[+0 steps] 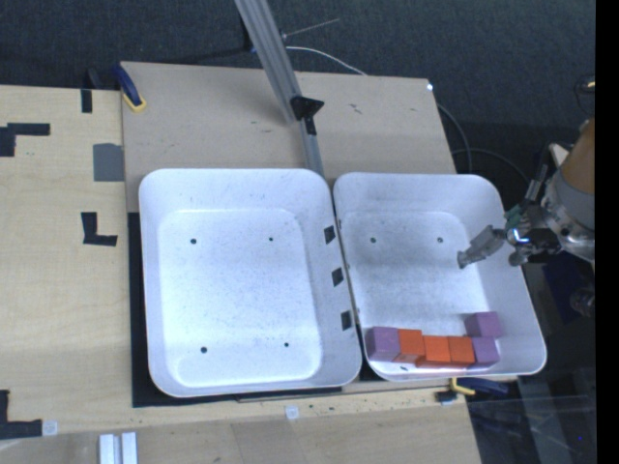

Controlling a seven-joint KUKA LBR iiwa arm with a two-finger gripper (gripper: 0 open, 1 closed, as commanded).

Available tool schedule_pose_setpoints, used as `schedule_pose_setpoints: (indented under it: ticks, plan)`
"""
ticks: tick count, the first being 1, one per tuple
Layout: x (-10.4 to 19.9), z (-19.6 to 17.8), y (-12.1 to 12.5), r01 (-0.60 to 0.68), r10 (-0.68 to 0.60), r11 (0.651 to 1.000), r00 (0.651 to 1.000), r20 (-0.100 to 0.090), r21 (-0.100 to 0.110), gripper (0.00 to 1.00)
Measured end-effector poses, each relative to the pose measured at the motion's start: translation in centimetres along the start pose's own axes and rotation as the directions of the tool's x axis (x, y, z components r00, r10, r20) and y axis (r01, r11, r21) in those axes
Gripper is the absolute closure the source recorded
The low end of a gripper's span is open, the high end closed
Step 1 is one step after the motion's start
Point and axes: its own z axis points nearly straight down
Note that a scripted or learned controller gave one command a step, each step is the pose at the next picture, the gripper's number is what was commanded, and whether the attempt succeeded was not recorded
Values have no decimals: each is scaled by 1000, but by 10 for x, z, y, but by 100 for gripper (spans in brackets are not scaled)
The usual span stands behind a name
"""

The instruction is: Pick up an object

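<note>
**Blocks lined up at the near wall of the right bin, pincer above the far-right side**

The tabletop (pixel 222 124) is pale wood with black tape marks and a grey patch on the part left of the bins; around it the floor looks dark blue-grey. A slanted metal pole (pixel 274 51) rises beyond the bins, and thin cables trail past it. Two shallow white bins sit side by side, touching along their inner edges, where three small black clips show: the left bin (pixel 237 278) and the right bin (pixel 430 216).

All the blocks lie in the right bin, packed against its near wall in a row whose long axis runs left to right along that wall. I count five or so: a purple block (pixel 385 342) at the left end, two orange blocks (pixel 435 349) touching it in the middle, and two more purple blocks (pixel 485 336) at the right end, one just behind the other. The exact count is hard to fix, since they press together.

The pincer (pixel 481 246) hangs over the right bin's right side, well apart from the row, pointing left and downward into the bin. Whether it is spread or pressed together I cannot tell; nothing is seen in it.
</note>
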Motion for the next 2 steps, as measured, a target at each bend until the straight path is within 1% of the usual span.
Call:
schedule_pose_setpoints:
  ticks: [1,2]
  plan:
    - [12,-60,-27,1,-1,1000,1000,2,-5,0]
    - [56,146,6,0,0,1000,1000,0,4,0]
